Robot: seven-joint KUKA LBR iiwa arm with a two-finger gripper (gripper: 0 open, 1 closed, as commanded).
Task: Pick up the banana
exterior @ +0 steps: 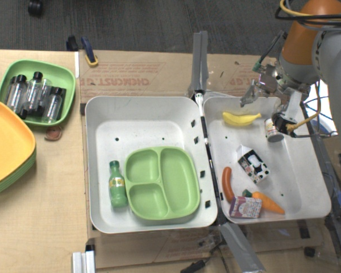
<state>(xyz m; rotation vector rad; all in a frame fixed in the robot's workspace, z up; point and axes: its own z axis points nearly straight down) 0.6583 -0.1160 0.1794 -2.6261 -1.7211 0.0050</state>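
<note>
Two white bins side by side; the right bin [307, 209] is the one that matters. The arm [307, 33] hangs over its far right corner, gripper [251, 97] pointing down-left. Banana [241, 118] lies near the bin's back wall, just below and slightly left of the fingertips, long axis running left-right. Nothing between the fingers, and honestly I can't tell whether they're spread or pressed together from this angle.

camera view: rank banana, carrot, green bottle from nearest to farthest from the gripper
1. banana, at the far end of the right bin, just below-left of the gripper.
2. carrot, near corner of the right bin.
3. green bottle, left bin, beside the green tray.
</note>
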